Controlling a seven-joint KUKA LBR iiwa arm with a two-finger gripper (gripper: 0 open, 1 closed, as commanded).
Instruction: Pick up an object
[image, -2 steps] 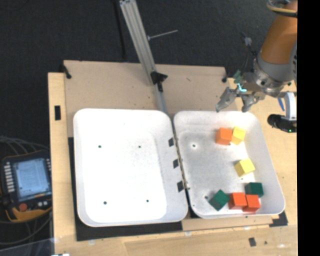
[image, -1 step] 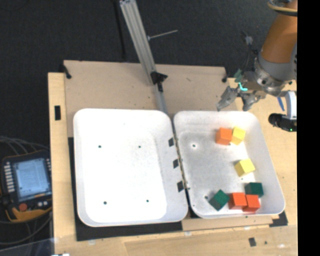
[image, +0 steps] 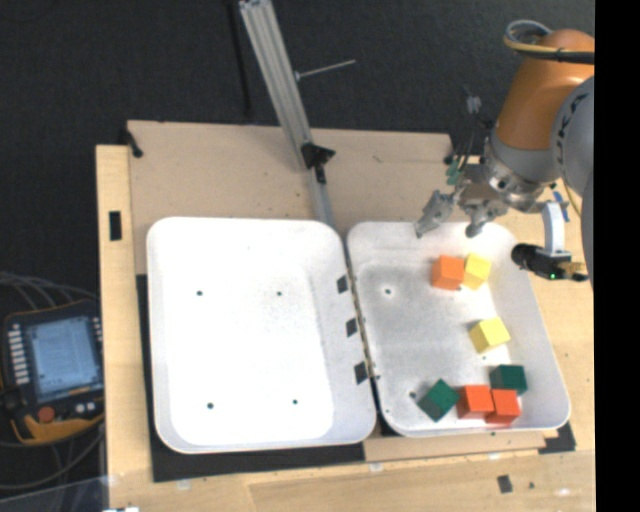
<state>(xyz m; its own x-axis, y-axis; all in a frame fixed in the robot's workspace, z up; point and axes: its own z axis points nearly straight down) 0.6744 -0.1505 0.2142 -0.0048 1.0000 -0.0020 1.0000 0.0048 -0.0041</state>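
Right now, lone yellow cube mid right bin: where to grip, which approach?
Take the lone yellow cube from straight above, jaws on two opposite side faces. It sits apart from the other blocks, so probably all four sides are free. It lies rotated against the right bin walls, so turn the gripper to match its faces. Skip the upper yellow cube: it touches the orange cube.

The gripper (image: 455, 220) hangs with fingers spread above the right bin (image: 400, 330). Just below it sit an orange cube (image: 449, 272) and a yellow cube (image: 477, 269), touching.

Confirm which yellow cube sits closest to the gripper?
The upper yellow cube, touching the orange cube below the gripper. The other yellow cube lies mid-bin.
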